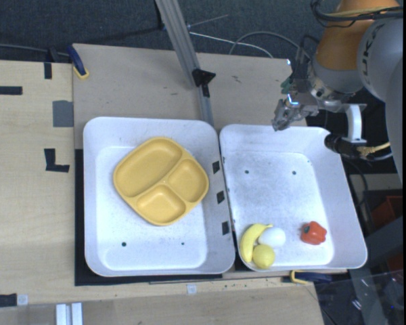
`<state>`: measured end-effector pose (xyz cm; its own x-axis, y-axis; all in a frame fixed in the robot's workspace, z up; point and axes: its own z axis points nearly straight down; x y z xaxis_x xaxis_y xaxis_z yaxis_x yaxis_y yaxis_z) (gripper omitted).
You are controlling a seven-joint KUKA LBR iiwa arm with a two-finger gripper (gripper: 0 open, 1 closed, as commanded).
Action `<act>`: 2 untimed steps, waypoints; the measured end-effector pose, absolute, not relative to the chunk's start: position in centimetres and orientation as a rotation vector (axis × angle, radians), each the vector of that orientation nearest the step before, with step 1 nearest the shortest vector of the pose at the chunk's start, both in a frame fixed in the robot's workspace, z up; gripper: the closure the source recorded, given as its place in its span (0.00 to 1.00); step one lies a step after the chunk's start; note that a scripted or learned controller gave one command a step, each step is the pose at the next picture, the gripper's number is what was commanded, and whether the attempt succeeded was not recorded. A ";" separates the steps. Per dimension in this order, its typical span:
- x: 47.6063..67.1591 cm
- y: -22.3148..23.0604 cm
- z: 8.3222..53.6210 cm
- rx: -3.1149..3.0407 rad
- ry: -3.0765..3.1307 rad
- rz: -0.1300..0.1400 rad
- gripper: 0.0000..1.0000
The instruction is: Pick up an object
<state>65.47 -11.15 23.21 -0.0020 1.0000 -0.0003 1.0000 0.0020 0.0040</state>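
Two white bins, left bin (95,202) and right bin (338,202), lightly speckled grey on the floors. Yellow divided tray (161,180) centre-left. Lower right: yellow banana (252,236), white egg (273,237), yellow lemon (263,255), red pepper (313,233) with dark stem. Bench (27,202) pale wood with black tape marks. Arm (386,39) upper right grey with orange band. Dark blue-grey floor at top.

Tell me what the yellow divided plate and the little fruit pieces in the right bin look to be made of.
Yellow divided plate: looks like moulded plastic, matte, one even colour with soft rounded dividers. Banana, lemon, white egg-shaped piece and red piece: probably plastic toy food, smooth with flat, saturated colours, though too small to be sure. Both sit in white bins that look like plastic.
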 end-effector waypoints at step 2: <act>65.0 -0.9 22.8 2.215 2.230 0.001 1.00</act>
